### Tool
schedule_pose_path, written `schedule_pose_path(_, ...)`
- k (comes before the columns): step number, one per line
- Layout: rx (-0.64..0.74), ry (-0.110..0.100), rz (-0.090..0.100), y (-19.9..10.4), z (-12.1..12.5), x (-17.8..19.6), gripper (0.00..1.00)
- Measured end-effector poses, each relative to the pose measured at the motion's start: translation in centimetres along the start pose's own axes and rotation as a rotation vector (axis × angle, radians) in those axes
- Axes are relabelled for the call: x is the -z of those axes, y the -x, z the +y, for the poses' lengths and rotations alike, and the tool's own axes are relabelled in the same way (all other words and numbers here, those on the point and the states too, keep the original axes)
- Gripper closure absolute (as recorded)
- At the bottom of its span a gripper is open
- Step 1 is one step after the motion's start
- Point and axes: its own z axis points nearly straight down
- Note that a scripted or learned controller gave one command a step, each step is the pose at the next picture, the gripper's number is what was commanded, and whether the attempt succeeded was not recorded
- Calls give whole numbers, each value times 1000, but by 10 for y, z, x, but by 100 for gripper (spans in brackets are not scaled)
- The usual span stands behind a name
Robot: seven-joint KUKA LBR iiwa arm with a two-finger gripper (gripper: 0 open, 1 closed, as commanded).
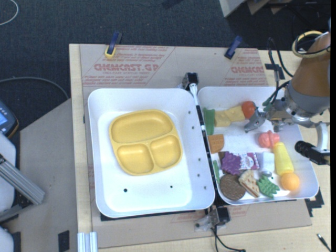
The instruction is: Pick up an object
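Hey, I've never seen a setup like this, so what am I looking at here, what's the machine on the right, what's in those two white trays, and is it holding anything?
The single camera looks down at a slant on a bench with two shallow white bins. The machine entering from the right is a robot arm, grey and orange, ending in a two-finger gripper. The left bin holds a yellow divided plate. The right bin holds a jumble of toy foods, among them a purple bunch of grapes, a brown cookie, a yellow bottle and an orange ball. The gripper hangs over the right bin's upper part, near an orange-tipped toy. Nothing is visibly between its fingers, so it doesn't appear to hold anything.
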Motion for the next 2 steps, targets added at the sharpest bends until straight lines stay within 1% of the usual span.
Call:
schedule_pose_path(1, 0, 2, -1, 4, 9, -53, 0)
schedule_pose_path(2, 0, 3, -1, 3, 9, -62, 0)
